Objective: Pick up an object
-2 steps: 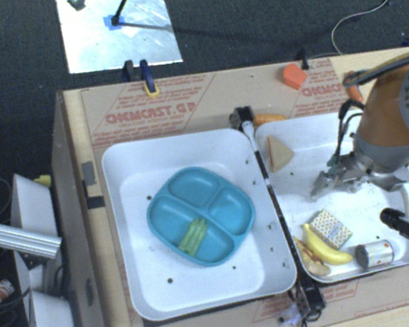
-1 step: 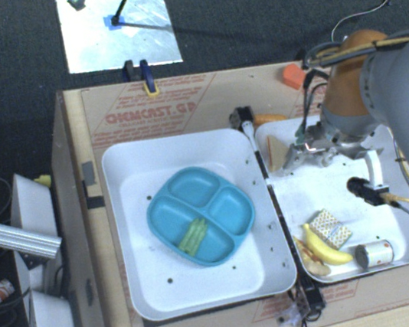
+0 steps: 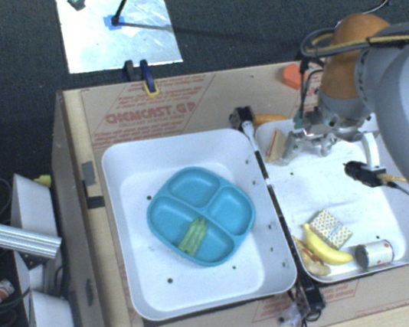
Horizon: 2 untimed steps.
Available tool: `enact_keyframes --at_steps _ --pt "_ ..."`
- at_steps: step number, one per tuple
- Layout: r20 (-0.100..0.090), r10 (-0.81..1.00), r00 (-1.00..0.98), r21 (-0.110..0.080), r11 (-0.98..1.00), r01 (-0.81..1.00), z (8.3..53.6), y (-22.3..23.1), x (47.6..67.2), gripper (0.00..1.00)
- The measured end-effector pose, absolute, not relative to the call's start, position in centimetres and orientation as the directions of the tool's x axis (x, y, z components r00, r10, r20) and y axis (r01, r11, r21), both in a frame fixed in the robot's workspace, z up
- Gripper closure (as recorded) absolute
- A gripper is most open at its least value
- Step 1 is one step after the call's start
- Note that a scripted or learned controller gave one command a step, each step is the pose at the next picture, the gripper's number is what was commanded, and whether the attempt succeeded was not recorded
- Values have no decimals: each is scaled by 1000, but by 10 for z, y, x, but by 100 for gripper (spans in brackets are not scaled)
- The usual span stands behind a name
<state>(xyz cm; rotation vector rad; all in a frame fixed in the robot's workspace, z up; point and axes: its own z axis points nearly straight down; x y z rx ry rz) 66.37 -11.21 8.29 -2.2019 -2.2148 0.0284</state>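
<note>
1. Camera view from above shows the bench (image 3: pixel 178 97), topped with printed brown board, carrying two white bins side by side.
2. The grey arm (image 3: pixel 403 94) comes in from the right, and its orange band (image 3: pixel 345 73) sits above the wrist, over the far right corner of the bench.
3. The left bin (image 3: pixel 134 232) holds a blue divided plate (image 3: pixel 171 219) at its middle.
4. The right bin (image 3: pixel 325 185) holds the loose things that could be picked up, which lie along its near edge and in its far left corner.
5. The gripper (image 3: pixel 313 139) hangs over the far part of the right bin. Whether it is released or clenched cannot be told from this angle, and nothing is seen held in it.
6. A yellow banana (image 3: pixel 323 247) lies near the near left corner of the right bin, well apart from the gripper.
7. A pale can (image 3: pixel 373 253) lies on its side just to the right of the banana, against the near wall.
8. A small checkered box (image 3: pixel 330 228) rests just beyond the banana, touching it or nearly so.
9. A tan block (image 3: pixel 275 147) sits in the far left corner of the right bin, just left of the gripper. Contact between the two cannot be judged.
10. A green strip (image 3: pixel 193 234) lies in the near compartment of the plate.
</note>
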Motion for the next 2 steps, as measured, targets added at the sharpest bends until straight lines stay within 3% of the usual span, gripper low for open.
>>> enact_keyframes --at_steps 1,2 --pt "3 1000 -10 -18 10 1000 94 -110 666 100" --pt "-1 1000 -1 0 1 1000 84 -147 576 100"
